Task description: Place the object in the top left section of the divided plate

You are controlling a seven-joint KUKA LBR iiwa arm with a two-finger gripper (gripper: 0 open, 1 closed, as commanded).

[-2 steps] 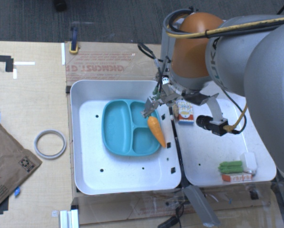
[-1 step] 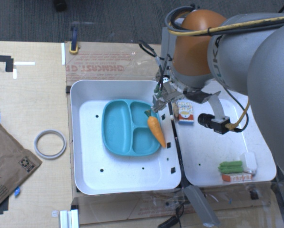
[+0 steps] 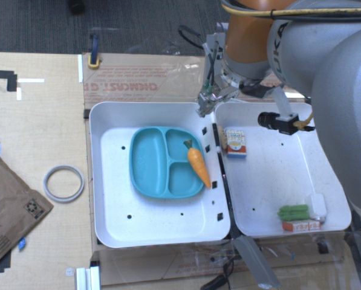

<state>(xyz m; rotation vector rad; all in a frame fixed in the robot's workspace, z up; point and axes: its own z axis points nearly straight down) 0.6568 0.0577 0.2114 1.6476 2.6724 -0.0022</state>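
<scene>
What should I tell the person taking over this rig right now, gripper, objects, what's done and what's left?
Gripper: above the far rim between the two bins, with nothing seen between its fingers; open or shut can't be told.
Divided plate: in the left bin.
Carrot: lying across the plate's right edge, over the two small sections, its tip reaching the rim.
Right bin: small box, green item and a red-and-white packet.
Done: carrot is on the plate.
Left: check it sits in the intended top left section; reposition if not.
</scene>
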